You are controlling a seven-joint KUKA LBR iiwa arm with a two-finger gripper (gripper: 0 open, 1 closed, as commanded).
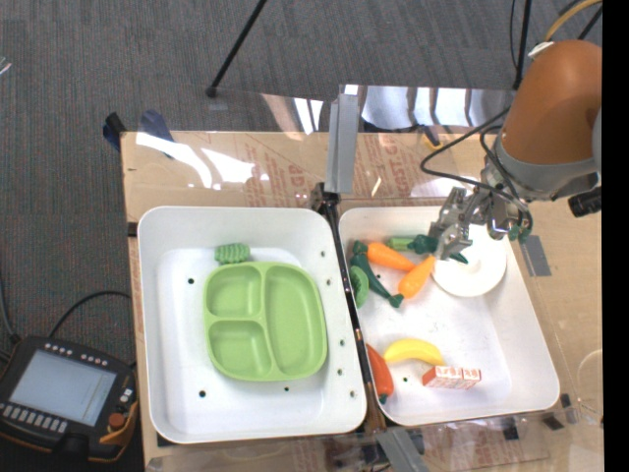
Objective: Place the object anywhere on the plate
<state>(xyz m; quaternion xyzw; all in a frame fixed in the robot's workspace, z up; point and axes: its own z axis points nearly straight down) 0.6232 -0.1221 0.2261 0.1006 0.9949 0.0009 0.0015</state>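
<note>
Looks like the tool is hovering, can't tell its grip, just above the carrots, probably picking one before hauling it left to the green plate.

The arm is cut off by the right edge, so its base is not seen. The gripper hides part of a green toy. The print on the small box is too small to read. The red toy is partly hidden behind the bin wall.
</note>
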